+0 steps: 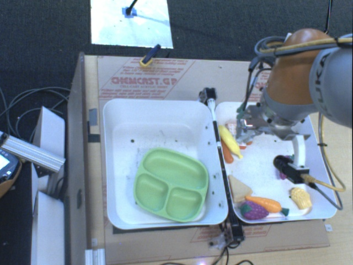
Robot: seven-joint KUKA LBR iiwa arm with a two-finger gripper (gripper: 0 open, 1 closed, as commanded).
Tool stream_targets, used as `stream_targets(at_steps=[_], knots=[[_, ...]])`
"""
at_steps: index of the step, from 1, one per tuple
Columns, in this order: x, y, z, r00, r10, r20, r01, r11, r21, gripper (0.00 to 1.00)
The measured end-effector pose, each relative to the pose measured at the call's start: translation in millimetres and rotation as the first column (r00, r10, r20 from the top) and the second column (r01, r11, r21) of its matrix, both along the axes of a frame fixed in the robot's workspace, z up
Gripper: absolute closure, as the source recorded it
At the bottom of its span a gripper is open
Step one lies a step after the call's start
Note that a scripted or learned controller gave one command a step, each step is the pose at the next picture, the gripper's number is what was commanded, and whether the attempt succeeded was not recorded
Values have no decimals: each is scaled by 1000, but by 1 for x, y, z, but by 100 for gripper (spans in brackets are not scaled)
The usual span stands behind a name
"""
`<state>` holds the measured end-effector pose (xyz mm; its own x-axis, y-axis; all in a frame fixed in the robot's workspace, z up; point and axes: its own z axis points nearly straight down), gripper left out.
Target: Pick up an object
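Cardboard-topped bench, two white bins; I'm at the approach step over the right bin point(322, 159).

My gripper point(244, 127) hangs low by the bin's left wall, just beside the yellow banana point(229, 138) and orange carrot point(227, 153). Whether it is apart or together I cannot tell. Next I must centre over the banana, descend and clamp.

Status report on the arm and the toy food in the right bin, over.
Gripper low in right bin, fingers unclear. Banana beside it, not seen held. Green tray in left bin.
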<state>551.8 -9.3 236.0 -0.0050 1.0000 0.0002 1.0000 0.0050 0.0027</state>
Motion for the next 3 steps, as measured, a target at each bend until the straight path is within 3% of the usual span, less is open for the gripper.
stream_targets(at_steps=[1,2,3], knots=[[0,0,0,1000,0,-1,0,1000,0,0],[43,-71,-49,1000,-4,-2,4,1000,-2,0],[97,-88,-146,1000,-2,10,2,1000,-3,0]])
